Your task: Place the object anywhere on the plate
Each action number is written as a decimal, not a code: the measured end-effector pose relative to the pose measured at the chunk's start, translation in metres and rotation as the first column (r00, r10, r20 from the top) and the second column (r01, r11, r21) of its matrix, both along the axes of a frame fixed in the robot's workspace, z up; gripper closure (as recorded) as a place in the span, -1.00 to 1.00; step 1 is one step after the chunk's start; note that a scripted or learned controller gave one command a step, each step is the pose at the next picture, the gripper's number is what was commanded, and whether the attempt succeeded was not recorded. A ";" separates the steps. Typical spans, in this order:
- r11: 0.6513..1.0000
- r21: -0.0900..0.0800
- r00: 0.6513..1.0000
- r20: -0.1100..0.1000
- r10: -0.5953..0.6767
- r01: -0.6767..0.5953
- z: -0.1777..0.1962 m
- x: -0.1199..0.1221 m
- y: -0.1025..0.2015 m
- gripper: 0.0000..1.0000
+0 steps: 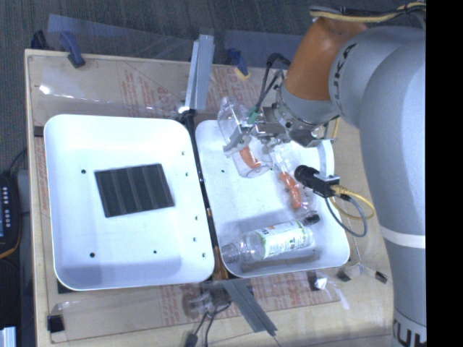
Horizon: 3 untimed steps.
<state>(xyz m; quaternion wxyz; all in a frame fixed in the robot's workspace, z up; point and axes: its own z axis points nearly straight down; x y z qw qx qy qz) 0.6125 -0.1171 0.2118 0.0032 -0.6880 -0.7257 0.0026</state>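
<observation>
A dark grey ribbed plate point(135, 189) lies flat in the left bin point(65, 132), a little left of its middle. My gripper point(242, 142) hangs over the upper part of the right bin point(235, 212), reaching in from the right under the orange-banded wrist. A small orange object point(249, 158) sits right at the gripper's tip; I cannot make out whether it is held or lying on the bin floor. A second orange piece point(293, 191) lies further right in the same bin.
A clear plastic bottle with a green label point(278, 240) lies on its side along the right bin's near wall. A black cable plug point(315, 179) and yellow wire hang beside the wrist. The divider between the bins runs near x 280.
</observation>
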 end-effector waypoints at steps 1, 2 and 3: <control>0.995 -0.001 0.995 0.000 0.096 -0.096 -0.023 -0.053 0.105 1.00; 0.954 -0.001 0.954 0.004 0.298 -0.298 -0.003 -0.004 0.128 1.00; 0.955 -0.001 0.955 0.005 0.298 -0.298 -0.002 -0.004 0.128 -1.00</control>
